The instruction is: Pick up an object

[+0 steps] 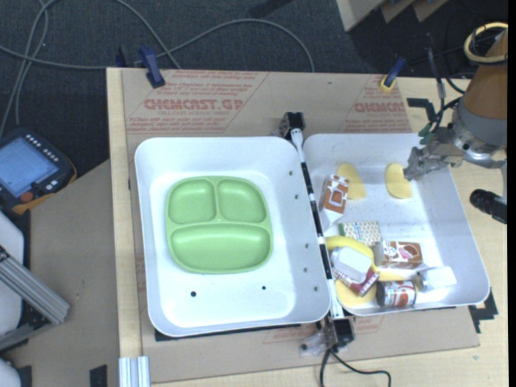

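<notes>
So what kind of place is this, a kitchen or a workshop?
Most likely a robotics lab bench, not a kitchen. A robot arm reaches over two white bins, one holding toy food and small packages, loose cables trail on the floor, and a handheld controller sits nearby.

Pale yellow chip-like piece point(397, 182) flat in right bin's point(459, 216) far part.

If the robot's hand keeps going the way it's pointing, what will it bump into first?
Probably the pale yellow oval piece lying in the right white bin. The hand points down and leftward right beside it, though depth is hard to judge from above.
</notes>
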Tool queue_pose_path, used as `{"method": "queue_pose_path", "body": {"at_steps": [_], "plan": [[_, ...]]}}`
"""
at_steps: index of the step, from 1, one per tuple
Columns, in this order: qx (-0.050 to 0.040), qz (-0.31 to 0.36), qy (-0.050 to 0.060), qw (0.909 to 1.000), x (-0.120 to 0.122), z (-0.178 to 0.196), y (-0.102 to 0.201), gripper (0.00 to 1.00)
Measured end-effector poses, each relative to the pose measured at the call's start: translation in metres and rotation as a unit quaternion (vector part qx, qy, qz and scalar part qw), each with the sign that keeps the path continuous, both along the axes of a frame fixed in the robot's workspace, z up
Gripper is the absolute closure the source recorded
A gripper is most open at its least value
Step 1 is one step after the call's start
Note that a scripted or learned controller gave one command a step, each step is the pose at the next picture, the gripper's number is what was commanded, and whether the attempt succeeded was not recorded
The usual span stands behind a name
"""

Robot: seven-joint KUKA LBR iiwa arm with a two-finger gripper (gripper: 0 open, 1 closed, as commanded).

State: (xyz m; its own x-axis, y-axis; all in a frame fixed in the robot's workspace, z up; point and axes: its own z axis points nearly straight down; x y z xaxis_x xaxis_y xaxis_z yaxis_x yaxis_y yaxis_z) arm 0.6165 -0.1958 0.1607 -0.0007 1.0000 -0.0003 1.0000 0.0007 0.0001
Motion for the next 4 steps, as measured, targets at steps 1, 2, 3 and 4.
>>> {"method": "queue_pose_path", "body": {"at_steps": [1, 2, 3, 4], "plan": [[0.0001, 0.0, 0.001, 1.0, 0.0, -0.001, 0.0, 0.0], [0.0002, 0.0, 0.0, 1.0, 0.023, -0.076, 0.01, 0.0], [-0.001, 0.0, -0.002, 1.0, 0.051, -0.011, -0.029, 0.0], [0.0055, 0.002, 0.002, 1.0, 0.036, -0.077, -0.022, 0.0]]}}
